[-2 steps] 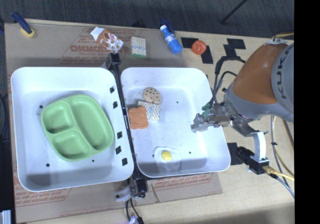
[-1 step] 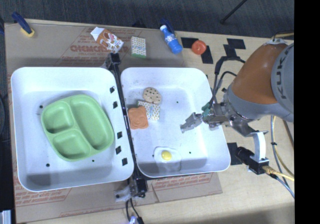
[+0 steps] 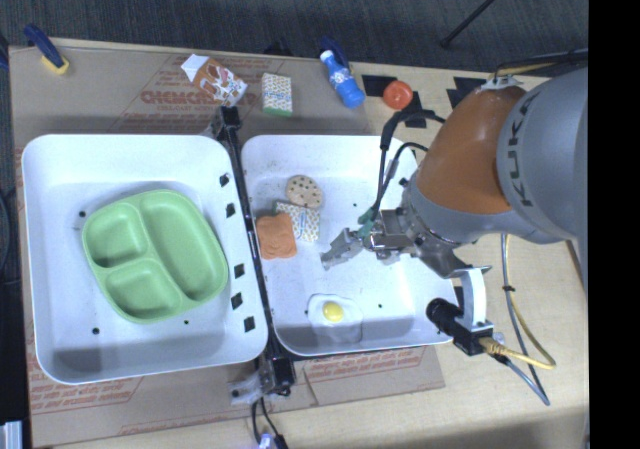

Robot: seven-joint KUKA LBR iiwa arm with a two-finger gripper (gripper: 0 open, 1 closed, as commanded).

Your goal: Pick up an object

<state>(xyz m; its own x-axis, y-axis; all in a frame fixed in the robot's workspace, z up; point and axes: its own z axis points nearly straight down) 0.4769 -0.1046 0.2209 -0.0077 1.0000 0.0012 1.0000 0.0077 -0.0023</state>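
1. Camera view: arm [image 3: 500, 167] reaches in from the right over the right bin [image 3: 400, 329]; tool [image 3: 338, 249] sits low near the bin's middle, tips pointing left.
2. Tool state: cannot tell, tips too small and blurred; nothing visibly between them.
3. Candidates in right bin: orange block [image 3: 276, 236] at the left wall, cookie [image 3: 303, 190] just above it, patterned piece [image 3: 304, 224] between the two, touching the block, egg [image 3: 333, 312] near the front wall.
4. Nearest to tool: orange block and patterned piece, just left of the tips, apart from them.
5. Handling guess: all look like light toy food. Block looks soft or foamy, should give under squeeze, unlikely to slip; take it across its short sides.
6. Cookie and egg are flat and low, likely stiff plastic, hard to get fingers under; egg's glossy dome may slip.
7. Risk: block sits tight to wall and patterned piece, little room for a finger on that side.
8. Left bin [image 3: 40, 237] holds a green tray [image 3: 152, 253]; well apart from tool.
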